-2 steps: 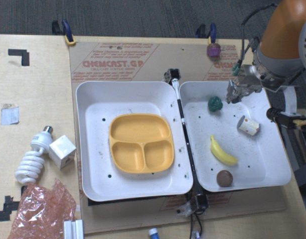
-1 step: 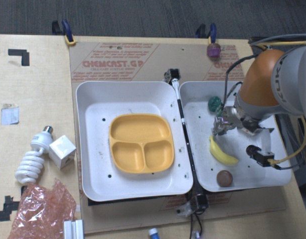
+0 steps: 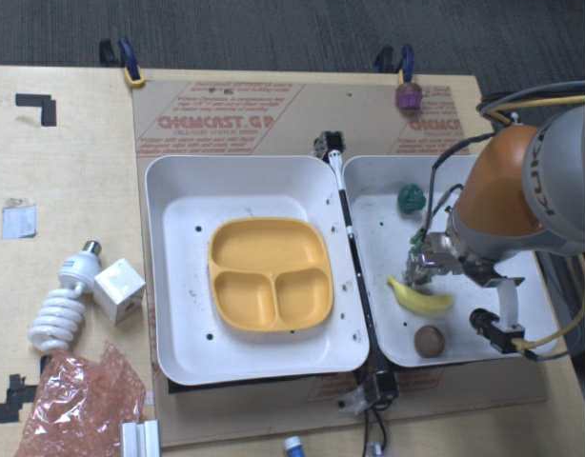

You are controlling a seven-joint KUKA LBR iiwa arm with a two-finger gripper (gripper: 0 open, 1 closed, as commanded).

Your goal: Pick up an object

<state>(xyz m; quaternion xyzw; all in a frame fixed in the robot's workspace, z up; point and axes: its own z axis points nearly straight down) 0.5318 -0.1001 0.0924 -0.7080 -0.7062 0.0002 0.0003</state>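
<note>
In the right bin (image 3: pixel 388 336) lie a yellow banana (image 3: pixel 421 299), a small brown ball (image 3: pixel 428 341) near the front wall, and a dark green object (image 3: pixel 412 198) toward the back. My gripper (image 3: pixel 423 266) reaches in from the right and hangs low over the banana's upper left end, very close to it. The orange band and grey arm cover the bin's right half. From this angle the finger gap is hidden.
The left bin (image 3: pixel 178 341) holds a yellow divided tray (image 3: pixel 271 273). Left of the bins lie a spiral light bulb (image 3: pixel 64 303), a white cube (image 3: pixel 119 288) and a crumpled reddish bag (image 3: pixel 78 403). A purple object (image 3: pixel 409 95) sits behind the right bin.
</note>
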